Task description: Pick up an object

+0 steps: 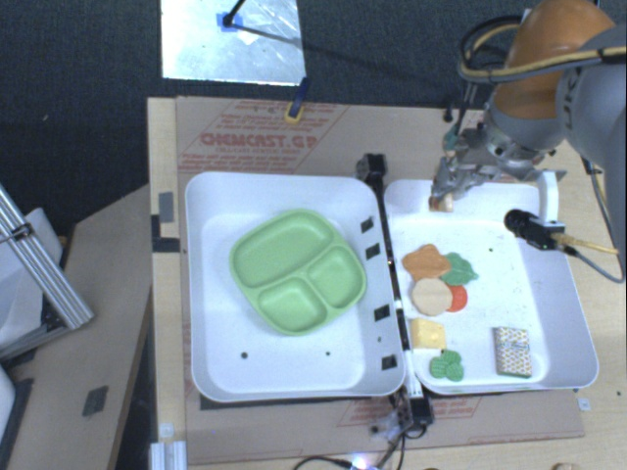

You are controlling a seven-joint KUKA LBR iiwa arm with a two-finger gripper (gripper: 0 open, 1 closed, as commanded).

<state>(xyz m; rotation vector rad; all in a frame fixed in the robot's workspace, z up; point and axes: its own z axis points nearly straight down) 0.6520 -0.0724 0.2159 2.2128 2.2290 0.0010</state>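
Since your tool (446, 199) is down at the far-left corner of the right bin (563, 292), touching or clamped on a small tan piece (443, 204) (can't tell which), I'd say you're at the grasp step. The other toy foods (438, 280) sit mid-bin, near the divided green plate (298, 271). Next you'd want a straight lift to check it's held.

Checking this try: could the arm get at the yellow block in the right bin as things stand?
Probably yes. The yellow block lies uncovered near the divider, apart from the gripper at the right bin's far end; only the neighbouring round piece crowds it.
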